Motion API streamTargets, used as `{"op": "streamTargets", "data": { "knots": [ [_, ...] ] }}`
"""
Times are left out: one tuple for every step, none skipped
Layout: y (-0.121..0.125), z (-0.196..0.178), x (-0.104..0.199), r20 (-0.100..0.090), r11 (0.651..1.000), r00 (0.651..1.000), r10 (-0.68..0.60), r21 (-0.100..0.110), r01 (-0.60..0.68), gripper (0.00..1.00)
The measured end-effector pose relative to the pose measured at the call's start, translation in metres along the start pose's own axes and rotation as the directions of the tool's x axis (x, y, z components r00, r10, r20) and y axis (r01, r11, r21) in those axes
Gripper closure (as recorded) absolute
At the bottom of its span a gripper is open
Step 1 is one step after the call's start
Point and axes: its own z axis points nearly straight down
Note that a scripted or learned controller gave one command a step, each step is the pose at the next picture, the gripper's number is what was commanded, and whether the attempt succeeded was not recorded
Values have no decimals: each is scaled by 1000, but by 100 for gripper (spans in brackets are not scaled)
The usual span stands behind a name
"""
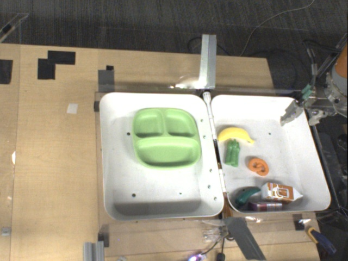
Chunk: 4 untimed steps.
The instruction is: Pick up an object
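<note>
The right bin (pixel 283 107) holds a yellow banana (pixel 235 135) with a small green bottle (pixel 232 153) just below it. An orange ring-shaped toy (pixel 259 166) lies to their right. Near the bin's front wall are a white and orange carton (pixel 280 192), a dark green object (pixel 246 194) and a dark purple pen-like item (pixel 266 204). My gripper (pixel 296 109) hangs over the bin's back right corner, well away from all these objects, with nothing seen in it.
The left bin (pixel 117 162) holds a green divided plate (pixel 166 136). A metal post (pixel 209 61) rises behind the seam between the bins. The grey arm (pixel 331 91) enters from the right edge.
</note>
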Motion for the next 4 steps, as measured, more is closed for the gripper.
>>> {"op": "streamTargets", "data": {
  "knots": [
    [8,107,42,0,1000,1000,-31,2,31,0],
    [-62,158,53,3,994,994,-112,-15,112,0],
    [-59,150,56,0,993,993,-115,-16,115,100],
    [-2,26,124,0,995,995,-100,-1,100,100]
  ]
}}
